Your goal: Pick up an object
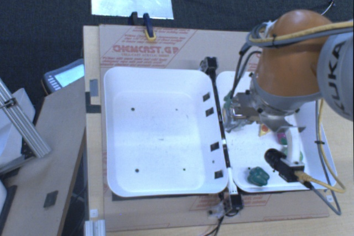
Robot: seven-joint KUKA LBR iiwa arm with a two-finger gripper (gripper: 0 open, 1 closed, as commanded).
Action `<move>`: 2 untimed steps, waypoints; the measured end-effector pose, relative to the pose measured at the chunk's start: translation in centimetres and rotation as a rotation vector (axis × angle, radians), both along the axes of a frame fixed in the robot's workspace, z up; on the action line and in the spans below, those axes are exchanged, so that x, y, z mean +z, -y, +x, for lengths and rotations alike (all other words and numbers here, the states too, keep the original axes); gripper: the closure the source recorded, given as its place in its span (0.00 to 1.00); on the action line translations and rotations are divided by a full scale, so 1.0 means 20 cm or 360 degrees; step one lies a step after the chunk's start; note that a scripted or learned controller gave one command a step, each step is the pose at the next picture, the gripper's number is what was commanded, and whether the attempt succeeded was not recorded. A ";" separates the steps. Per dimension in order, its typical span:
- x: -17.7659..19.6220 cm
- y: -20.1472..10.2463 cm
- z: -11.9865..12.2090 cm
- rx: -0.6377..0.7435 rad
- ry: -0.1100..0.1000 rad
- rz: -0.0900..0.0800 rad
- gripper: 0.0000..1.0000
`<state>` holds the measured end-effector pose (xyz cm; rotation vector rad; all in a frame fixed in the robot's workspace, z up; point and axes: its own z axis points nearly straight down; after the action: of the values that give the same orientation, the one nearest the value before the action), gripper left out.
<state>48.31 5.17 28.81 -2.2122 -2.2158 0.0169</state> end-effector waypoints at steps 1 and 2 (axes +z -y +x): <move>0.54 -0.26 0.02 0.0013 0.0043 0.0007 1.00; 1.26 -0.46 0.05 0.0012 0.0054 0.0012 1.00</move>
<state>49.37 14.34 53.99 -2.2170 -2.2376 -0.0289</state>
